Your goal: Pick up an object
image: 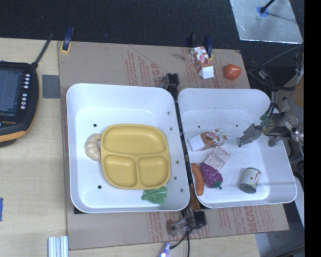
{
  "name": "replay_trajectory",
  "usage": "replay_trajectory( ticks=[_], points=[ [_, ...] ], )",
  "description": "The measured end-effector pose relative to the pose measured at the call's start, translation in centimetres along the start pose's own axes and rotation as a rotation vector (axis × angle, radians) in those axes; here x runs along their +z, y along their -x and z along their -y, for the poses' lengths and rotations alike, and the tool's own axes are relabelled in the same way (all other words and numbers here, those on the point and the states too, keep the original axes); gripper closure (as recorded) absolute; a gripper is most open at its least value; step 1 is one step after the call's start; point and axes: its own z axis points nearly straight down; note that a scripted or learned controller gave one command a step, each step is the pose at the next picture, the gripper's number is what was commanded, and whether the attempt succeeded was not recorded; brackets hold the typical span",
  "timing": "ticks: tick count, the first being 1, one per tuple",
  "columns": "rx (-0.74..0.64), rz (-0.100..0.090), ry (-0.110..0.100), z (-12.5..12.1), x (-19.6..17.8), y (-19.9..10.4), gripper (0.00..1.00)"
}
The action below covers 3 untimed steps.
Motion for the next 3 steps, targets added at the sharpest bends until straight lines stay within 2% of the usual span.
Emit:
replay_trajectory(
  ticks=[1,2,3],
  points=[
    [-0.002,0.001,-0.002,-3.0,4.6,-5.0,0.00],
    [0.000,0.002,0.012,-6.3,10.3,-6.0,0.00],
    [0.002,0.012,0.016,-6.3,9.0,-5.4,1.00]
  ],
)
